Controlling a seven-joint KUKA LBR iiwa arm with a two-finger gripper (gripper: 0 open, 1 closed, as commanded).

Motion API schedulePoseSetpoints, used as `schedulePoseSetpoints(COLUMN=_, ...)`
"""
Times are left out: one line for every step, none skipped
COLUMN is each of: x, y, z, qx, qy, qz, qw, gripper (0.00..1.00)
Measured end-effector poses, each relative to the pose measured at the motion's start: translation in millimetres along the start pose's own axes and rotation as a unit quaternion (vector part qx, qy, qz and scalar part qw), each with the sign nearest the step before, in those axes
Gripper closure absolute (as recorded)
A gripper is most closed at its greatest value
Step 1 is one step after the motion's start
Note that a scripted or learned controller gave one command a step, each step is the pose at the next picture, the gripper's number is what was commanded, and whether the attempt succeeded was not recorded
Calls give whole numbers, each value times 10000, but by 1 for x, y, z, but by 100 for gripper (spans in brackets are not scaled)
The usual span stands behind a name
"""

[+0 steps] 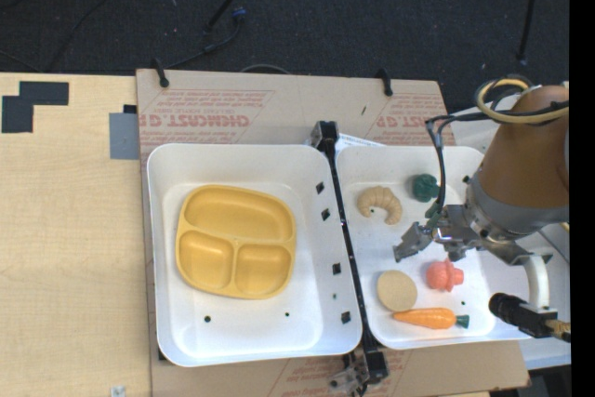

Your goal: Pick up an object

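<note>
- The end effector (429, 237) hangs low over the right bin (372, 165), its dark metal fingers spread apart with nothing between them; it sits between the croissant and the red toy, which suggests a descent toward one of the pieces there.
- No single target is named by the task, so any item in the right bin could serve: the toy croissant (380, 204), tan and ridged, curled into a crescent; a small dark green lump (425, 187) near the far wall (too small to identify); a red, knobbly toy (443, 275), possibly a strawberry or pepper, just beside the fingers; a flat beige disc like a cookie (397, 290); and an orange carrot (429, 319) with a green tip, lying along the near wall.
- All look like smooth moulded plastic, rounded and likely to slip from a loose pinch.
- The left bin (167, 293) holds a yellow divided plate (236, 240), glossy, with three compartments, lying flat.
- Both bins rest on cardboard on the bench (65, 246).
</note>
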State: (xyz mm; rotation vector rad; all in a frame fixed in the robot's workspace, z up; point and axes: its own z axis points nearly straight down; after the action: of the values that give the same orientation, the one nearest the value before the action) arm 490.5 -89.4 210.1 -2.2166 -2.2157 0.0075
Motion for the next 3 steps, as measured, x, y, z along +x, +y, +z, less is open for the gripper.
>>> schedulePoseSetpoints(x=4, y=0, z=44, qx=2, qy=2, qz=-1, qw=10000, gripper=0)
schedulePoseSetpoints(x=2, y=-10, z=94, qx=8, qy=4, qz=2, qw=10000, gripper=0)
schedulePoseSetpoints(x=1, y=-9, z=81, qx=-8, qy=3, qz=20, qw=10000, gripper=100)
